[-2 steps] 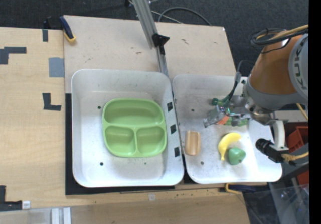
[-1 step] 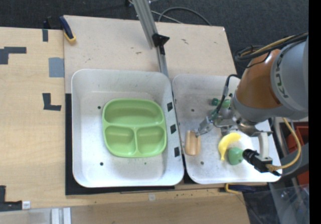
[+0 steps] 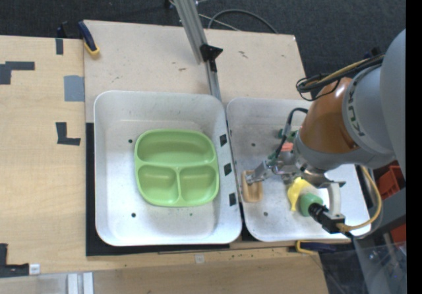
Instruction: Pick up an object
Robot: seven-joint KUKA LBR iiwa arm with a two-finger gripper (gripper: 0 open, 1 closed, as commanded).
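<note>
We're looking down on the bench (image 3: 165,55) and its two white bins. The left bin (image 3: 105,154) holds a green divided plate (image 3: 176,167), lying flat near the middle. Over in the right bin (image 3: 250,121), the arm (image 3: 343,121) reaches in from the right, orange band above the wrist, and its gripper (image 3: 262,171) sits low near the bin's left wall. Just below the gripper we see a small tan wooden block (image 3: 250,187) resting on the bin floor, close to the wall. Whether the fingers are released or clenched on anything, we cannot tell from here. To the right of the block lies a yellow and green toy (image 3: 302,197), partly under the wrist. A small orange-red piece (image 3: 287,147) shows beside the wrist, higher in the bin. A metal pole (image 3: 188,16) slants across the bench toward the bins.
</note>
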